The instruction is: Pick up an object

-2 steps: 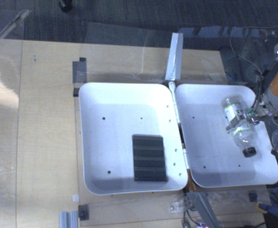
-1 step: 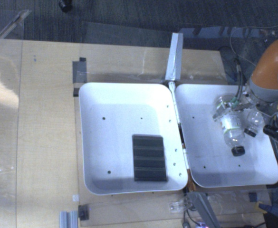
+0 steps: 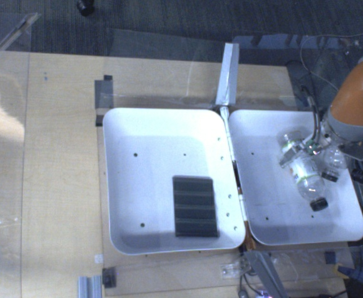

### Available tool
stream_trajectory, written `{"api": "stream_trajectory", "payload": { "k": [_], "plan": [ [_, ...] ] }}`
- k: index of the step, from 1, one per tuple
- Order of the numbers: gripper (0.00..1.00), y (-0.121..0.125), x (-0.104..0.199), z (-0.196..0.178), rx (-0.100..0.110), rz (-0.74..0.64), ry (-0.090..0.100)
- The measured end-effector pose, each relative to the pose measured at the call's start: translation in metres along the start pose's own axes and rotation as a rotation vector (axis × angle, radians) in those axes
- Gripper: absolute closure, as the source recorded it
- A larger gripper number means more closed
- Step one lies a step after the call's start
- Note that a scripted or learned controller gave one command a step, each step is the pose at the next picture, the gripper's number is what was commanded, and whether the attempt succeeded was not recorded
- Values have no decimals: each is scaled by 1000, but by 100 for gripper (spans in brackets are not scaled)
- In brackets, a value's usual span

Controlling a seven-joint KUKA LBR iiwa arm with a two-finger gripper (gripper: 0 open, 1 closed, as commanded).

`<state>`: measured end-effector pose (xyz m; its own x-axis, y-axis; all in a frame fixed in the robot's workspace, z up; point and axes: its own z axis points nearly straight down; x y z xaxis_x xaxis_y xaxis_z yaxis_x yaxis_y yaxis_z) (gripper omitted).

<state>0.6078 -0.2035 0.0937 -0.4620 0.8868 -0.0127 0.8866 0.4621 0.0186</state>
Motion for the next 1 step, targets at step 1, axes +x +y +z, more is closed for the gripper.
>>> {"api": "stream_trajectory", "payload": {
  "k": [1],
  "plan": [
    [0,7,14,0,2,-99,-2]
  ]
}}
